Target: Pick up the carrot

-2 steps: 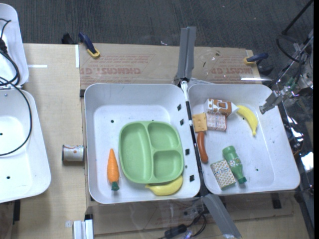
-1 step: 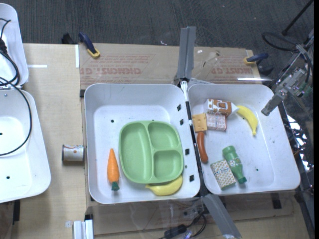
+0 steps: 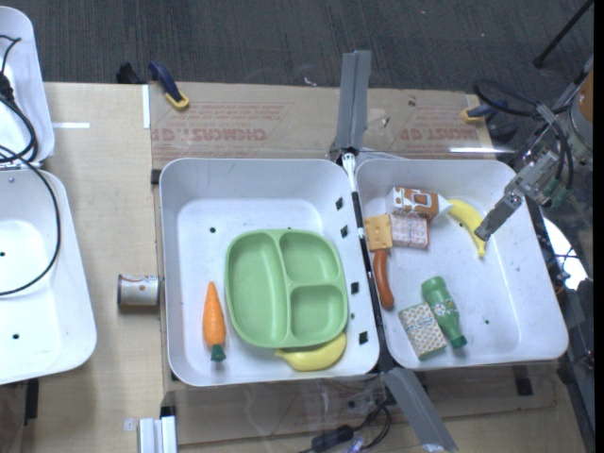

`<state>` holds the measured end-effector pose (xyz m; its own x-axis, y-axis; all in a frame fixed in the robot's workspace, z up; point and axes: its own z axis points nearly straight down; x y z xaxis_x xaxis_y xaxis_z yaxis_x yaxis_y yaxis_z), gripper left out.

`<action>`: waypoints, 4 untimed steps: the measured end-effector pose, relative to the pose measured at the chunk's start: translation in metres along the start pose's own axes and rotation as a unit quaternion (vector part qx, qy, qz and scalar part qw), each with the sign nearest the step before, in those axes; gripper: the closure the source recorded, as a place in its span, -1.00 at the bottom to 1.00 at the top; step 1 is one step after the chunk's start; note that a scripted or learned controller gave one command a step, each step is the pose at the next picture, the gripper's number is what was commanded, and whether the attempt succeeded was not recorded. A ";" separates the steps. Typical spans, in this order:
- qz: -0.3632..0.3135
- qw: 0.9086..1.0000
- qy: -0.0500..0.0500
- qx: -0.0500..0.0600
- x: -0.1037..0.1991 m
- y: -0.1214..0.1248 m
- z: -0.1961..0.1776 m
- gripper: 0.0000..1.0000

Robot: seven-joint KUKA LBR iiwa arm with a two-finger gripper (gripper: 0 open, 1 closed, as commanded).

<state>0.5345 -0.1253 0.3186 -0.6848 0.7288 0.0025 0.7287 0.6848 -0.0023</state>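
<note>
The left bin (image 3: 189, 182) holds a green tray (image 3: 285, 286), with a banana (image 3: 313, 355) at the tray's near edge and the carrot (image 3: 214, 320) lying just left of it, green tip toward the camera. The right bin (image 3: 528, 338) holds a green bottle (image 3: 444, 313), a sausage (image 3: 383, 279), cartons and a second banana (image 3: 466, 219). The gripper (image 3: 494, 219) hovers over that bin's far right, beside this banana, well apart from the carrot; whether it is apart or together I cannot tell.
</note>
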 end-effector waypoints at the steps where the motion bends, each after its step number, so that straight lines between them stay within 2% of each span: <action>1: -0.165 0.986 0.000 0.000 -0.018 -0.016 0.012 -1.00; 2: -0.251 0.968 -0.002 -0.001 -0.014 -0.050 -0.072 -1.00; 3: -0.253 0.968 -0.001 -0.001 -0.072 -0.066 -0.121 -1.00; 4: -0.429 0.903 -0.001 -0.001 -0.034 -0.107 -0.122 -1.00</action>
<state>0.4803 -0.2230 0.4405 -0.9975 -0.0700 0.0003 -0.0700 0.9975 0.0017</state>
